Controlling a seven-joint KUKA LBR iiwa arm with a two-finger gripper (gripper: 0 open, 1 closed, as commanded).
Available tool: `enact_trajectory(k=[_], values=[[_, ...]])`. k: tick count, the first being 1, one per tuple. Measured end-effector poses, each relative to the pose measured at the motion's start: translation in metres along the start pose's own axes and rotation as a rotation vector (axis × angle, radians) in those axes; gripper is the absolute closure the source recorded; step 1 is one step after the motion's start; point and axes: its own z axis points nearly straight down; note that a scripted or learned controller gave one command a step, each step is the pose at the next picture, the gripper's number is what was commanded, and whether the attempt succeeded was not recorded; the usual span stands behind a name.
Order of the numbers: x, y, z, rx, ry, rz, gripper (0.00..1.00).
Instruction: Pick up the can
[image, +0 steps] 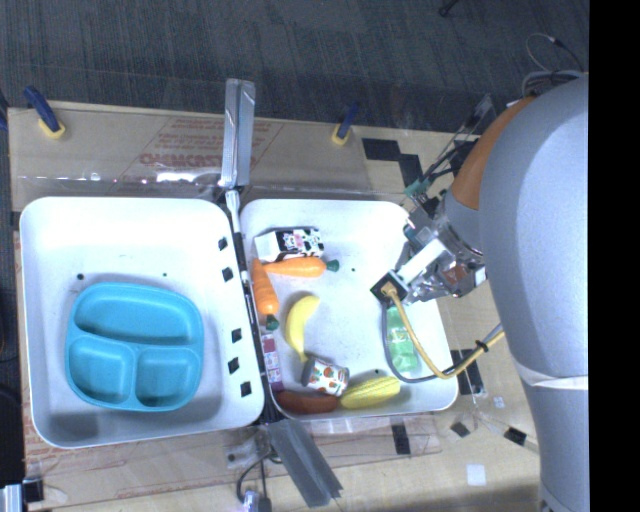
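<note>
Camera view: gripper (446, 279), open or shut unreadable. Well away, small printed metal can (325, 376) against yellow corn cob (371, 390), brown sausage (304, 402); likely risk: grabbing neighbour.

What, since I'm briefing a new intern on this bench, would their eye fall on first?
Most likely the bright blue divided tray in the left bin. Next comes the right bin's colourful jumble: an orange carrot, a yellow banana and corn, with the small can near the bin's lower edge in the view. The big grey arm looms in from the right.
</note>
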Motion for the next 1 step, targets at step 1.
enact_trajectory(k=[1], values=[[-0.0001, -0.0002, 0.0006, 0.001, -0.001, 0.0, 0.0]])
